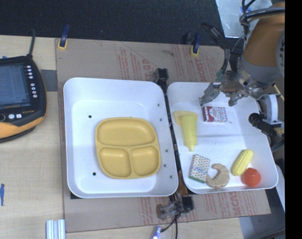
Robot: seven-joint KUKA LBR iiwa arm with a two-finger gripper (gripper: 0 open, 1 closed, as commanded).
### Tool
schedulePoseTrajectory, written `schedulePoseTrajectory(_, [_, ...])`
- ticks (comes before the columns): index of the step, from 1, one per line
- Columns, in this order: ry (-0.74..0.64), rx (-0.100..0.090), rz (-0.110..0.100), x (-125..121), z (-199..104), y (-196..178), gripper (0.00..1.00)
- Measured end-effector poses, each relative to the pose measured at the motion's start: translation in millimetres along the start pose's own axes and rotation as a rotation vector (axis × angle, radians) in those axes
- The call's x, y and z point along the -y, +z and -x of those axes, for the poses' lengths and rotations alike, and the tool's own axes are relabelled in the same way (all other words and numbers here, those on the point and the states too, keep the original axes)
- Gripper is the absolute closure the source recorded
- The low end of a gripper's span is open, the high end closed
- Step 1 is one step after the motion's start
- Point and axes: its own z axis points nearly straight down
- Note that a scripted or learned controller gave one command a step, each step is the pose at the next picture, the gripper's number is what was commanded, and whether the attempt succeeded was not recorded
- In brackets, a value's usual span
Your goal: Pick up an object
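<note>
My gripper (220, 98) hangs open over the back of the right bin (263, 148), its two fingers spread above a small red and white carton (214, 114). Nothing sits between the fingers. Further forward in that bin lie a yellow squeeze bottle (188, 127), a green and tan packet (199, 167), a croissant (219, 176), a corn cob (241, 162) and a red tomato (250, 177).
The left bin (78, 108) holds a yellow divided plate (127, 147). A tablet controller (14, 96) lies on the bench at far left. Clamps (195, 43) hold the cardboard sheet at the back. A black fitting (162, 75) sits between the bins.
</note>
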Motion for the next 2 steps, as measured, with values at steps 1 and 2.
schedulePoseTrajectory(1, [0.0,-0.002,0.016,-2.8,-1.0,105.6,0.0])
schedulePoseTrajectory(2, [0.0,0.002,0.006,-49.9,38.5,120.1,0.0])
